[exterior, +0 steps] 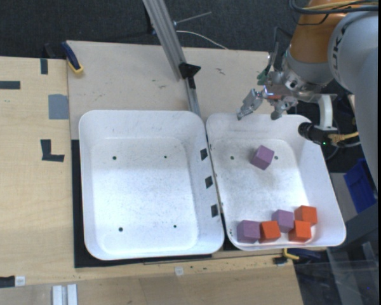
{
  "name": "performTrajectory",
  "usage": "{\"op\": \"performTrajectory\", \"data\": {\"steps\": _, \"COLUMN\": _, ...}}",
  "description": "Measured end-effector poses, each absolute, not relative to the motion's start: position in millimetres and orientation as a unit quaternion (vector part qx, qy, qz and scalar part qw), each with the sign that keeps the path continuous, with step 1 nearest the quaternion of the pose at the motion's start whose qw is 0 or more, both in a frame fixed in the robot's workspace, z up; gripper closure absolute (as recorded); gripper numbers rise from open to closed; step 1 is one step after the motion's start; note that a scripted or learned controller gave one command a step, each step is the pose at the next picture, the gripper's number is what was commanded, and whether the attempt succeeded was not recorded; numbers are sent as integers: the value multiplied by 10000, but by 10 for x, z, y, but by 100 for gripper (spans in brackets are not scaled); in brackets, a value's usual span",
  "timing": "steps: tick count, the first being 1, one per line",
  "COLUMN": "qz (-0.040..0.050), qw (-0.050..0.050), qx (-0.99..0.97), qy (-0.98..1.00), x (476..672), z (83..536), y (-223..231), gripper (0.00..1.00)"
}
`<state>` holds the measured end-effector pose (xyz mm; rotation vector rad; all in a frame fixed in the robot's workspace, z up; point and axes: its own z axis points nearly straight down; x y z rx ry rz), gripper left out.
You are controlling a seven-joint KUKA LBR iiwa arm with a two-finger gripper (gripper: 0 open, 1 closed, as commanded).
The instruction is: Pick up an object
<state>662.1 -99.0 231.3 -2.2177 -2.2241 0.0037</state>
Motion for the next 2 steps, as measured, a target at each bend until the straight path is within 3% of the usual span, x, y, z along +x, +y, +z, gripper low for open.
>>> {"op": "performTrajectory", "data": {"steps": 1, "qz": 40, "qw": 33, "qx": -7076, "qy": -7066, "x": 6498, "z": 981, "y": -1540, "gripper": 0}}
{"op": "performTrajectory", "data": {"steps": 2, "qz": 9, "qw": -10, "qx": -7070, "qy": -7072, "x": 6071, "z": 931, "y": -1418, "gripper": 0}}
